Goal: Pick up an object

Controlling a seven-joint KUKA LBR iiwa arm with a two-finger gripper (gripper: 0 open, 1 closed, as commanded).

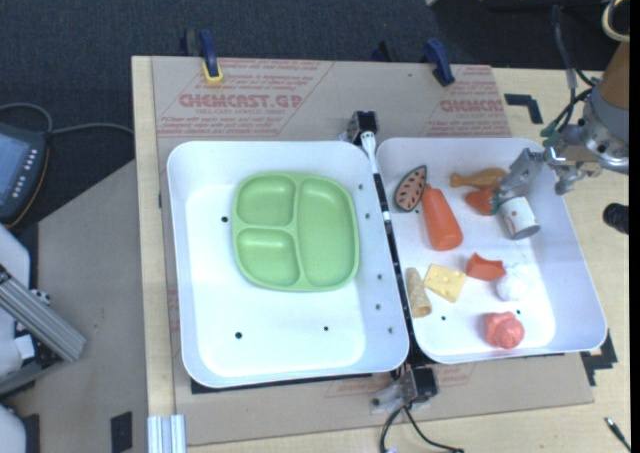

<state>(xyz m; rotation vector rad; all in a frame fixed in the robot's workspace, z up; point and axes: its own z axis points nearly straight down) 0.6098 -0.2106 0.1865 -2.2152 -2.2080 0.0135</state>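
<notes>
The pincer hangs over the right bin's far side, its opening unclear, an orange piece just left of it.

Robot arm: grey housing with metallic silver wrist parts, a thin dark cable alongside, ending in a grey-and-white pincer of blocky, angular form.
</notes>
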